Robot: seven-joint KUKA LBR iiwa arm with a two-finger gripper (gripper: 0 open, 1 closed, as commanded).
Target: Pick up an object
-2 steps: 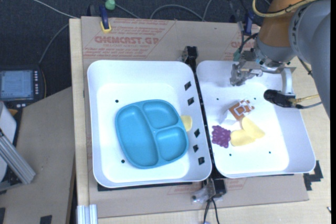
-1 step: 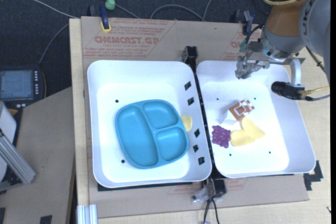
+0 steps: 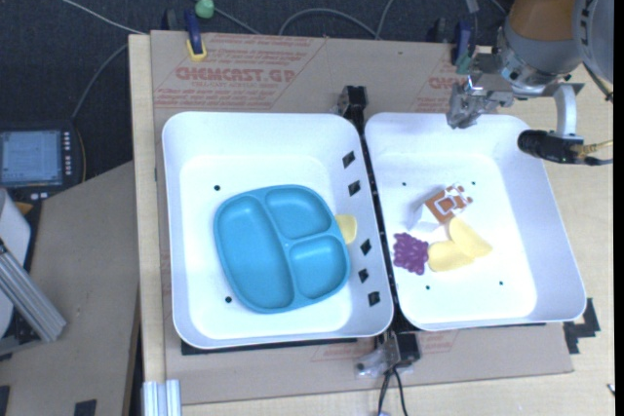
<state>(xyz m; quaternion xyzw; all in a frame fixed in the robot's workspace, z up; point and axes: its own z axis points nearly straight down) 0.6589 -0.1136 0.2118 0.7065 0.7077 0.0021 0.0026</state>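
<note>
My claw (image 3: 466, 109) hangs over the far edge of the right bin (image 3: 546, 239); I cannot tell how it is set. The purple grapes (image 3: 410, 252), yellow toy (image 3: 458, 246) and brown-and-white toy (image 3: 447, 204) lie in that bin.

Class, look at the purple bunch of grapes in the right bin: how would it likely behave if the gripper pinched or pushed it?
The grapes look like a knobbly toy cluster, so probably light, and fingers may slip off the rounded bumps. Pushed, it would likely slide, not roll, and nudge the yellow piece that seems to touch it.
</note>
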